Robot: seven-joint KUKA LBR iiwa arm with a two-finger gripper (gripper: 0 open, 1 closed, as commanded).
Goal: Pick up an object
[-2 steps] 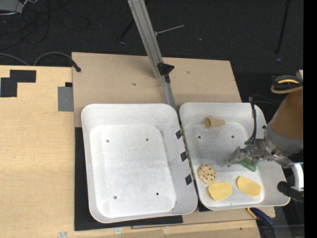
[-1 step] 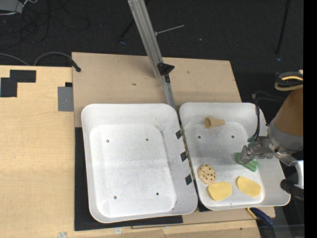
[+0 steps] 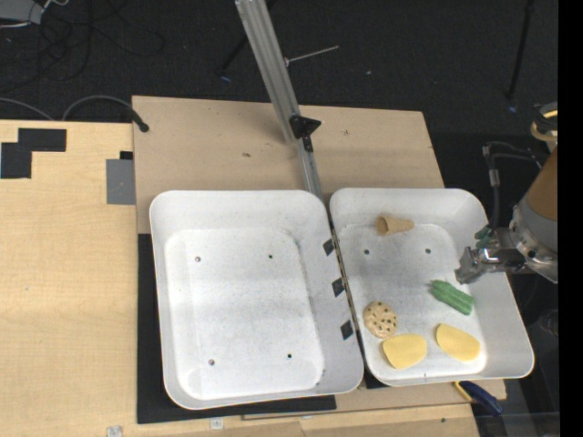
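- Two white bins sit side by side on the counter (image 3: 219,144), their inner rims touching along a seam with small black clips.
- Left bin (image 3: 239,291) shows a bare speckled floor with a few dark dots.
- Right bin (image 3: 422,209) holds five things.
- Cone (image 3: 394,225), tan, lies on its side at the far end of the right bin.
- Green piece (image 3: 452,297), long and ridged, lies slantwise toward the right wall.
- Cookie (image 3: 381,318), round with dark chips, lies near the seam at the near end.
- Two yellow pieces lie along the near edge: one (image 3: 404,350) just beside the cookie, the other (image 3: 457,342) right of it, close but apart.
- Tool (image 3: 475,260) hangs over the right rim of the right bin, just far of the green piece and not touching it; I cannot tell whether it is apart or together, and nothing shows clamped in it.
- Counter is pale brown board, with a black mat (image 3: 148,335) under the bins.
- Lighter wooden table (image 3: 64,280) lies to the left, bearing black and grey patches.
- Metal rail (image 3: 273,71) slants up from the far edge of the bins into a dark room with cables on the floor.
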